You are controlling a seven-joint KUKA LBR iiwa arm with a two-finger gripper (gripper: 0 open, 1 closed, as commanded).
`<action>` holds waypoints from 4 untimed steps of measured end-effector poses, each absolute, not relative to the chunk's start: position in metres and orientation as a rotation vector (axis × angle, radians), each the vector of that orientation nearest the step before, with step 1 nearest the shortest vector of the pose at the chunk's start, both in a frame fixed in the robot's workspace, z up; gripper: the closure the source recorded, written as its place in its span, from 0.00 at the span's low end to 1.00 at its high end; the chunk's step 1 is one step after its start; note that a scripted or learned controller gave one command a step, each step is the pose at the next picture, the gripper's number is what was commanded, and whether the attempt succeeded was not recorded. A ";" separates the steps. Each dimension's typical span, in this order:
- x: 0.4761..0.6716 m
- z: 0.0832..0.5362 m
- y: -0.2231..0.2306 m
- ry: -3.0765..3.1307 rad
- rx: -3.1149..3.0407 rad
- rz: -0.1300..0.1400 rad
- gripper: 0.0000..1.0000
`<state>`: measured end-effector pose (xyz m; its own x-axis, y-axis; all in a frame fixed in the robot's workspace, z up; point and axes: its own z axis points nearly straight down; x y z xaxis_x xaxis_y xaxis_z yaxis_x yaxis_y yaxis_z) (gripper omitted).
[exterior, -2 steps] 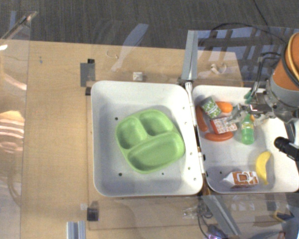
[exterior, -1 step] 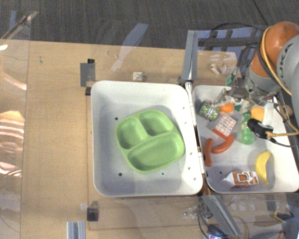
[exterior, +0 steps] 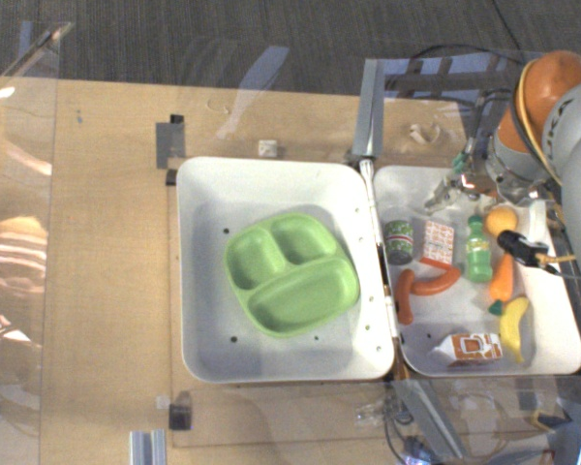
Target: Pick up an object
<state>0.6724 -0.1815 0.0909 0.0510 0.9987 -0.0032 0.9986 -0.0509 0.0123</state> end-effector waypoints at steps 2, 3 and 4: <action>0.582 0.129 -0.206 2.463 1.937 0.006 0.00; 0.600 0.093 -0.206 2.496 1.876 0.014 0.00; 0.555 0.094 -0.207 2.732 1.497 0.011 0.00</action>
<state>0.5552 -0.2066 0.0943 -0.5377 0.8429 -0.0197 0.8427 0.5380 0.0190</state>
